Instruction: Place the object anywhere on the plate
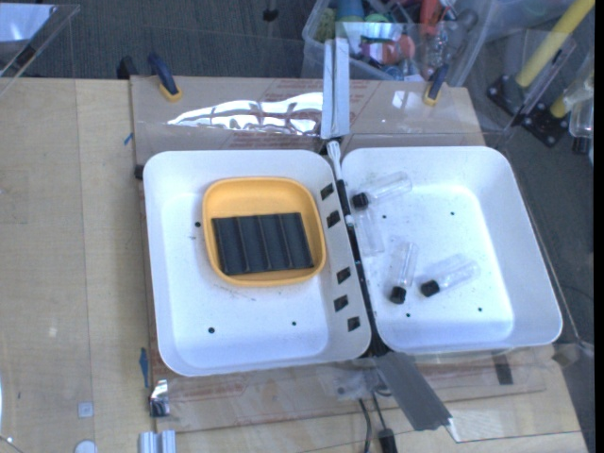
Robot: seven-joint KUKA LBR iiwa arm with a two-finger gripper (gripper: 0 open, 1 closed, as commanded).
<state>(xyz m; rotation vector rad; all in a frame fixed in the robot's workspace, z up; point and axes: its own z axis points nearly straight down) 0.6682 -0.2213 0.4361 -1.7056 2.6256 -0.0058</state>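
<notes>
Nearest the lens, a grey metal bracket (pixel 408 396) juts from the front edge of the counter (pixel 66 253), just below the seam where the two bins meet. Behind it, the left bin (pixel 179 333) holds an orange plate (pixel 219 198), and a black ribbed block (pixel 261 242) lies flat on the plate's floor, inside its rim and roughly centred. The right bin (pixel 495 314) holds clear vials (pixel 403 264) with black caps, all lying on their sides: one near the divider at the back and two close together toward the front. A clear tub of clutter (pixel 396 17) stands well behind the bins.

Whether the jaws are apart or together cannot be told from this view.

If the block is the task's thing, the placing looks finished: it rests wholly on the plate and nothing touches it. If a vial is meant instead, the task is at the picking step. The next move would then call for a reach into the right bin and a grip across a vial's round body, which could roll or slip, followed by a carry over the divider to the plate.
</notes>
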